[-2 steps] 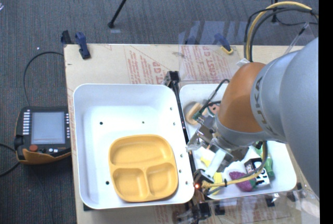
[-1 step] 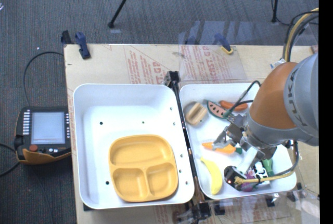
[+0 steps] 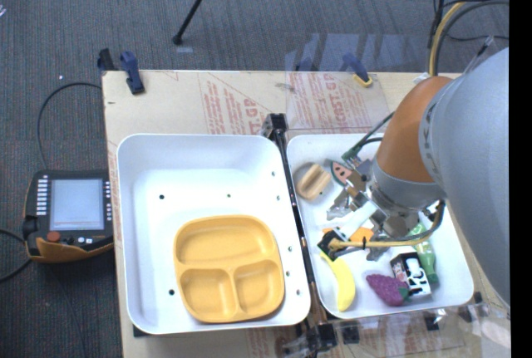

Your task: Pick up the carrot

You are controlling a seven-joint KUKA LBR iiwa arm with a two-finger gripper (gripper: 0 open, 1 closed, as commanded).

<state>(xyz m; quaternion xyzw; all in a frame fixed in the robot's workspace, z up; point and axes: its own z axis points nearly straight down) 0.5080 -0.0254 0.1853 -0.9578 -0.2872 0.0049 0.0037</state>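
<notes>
Hovering low in the right bin (image 3: 326, 145), the pincer (image 3: 347, 203) sits just beyond the carrot (image 3: 363, 232), near the banana (image 3: 342, 282), apparently lining up; you cannot tell whether it is clenched.

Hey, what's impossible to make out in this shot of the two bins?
Camera view:
1. Orange carrot: mostly under the tool, so its full shape is hidden.
2. Green item: half covered by the grey arm, unidentifiable.
3. Black-and-white box: print too small to read.
4. Right white bin: its right side lies beneath the arm.
</notes>
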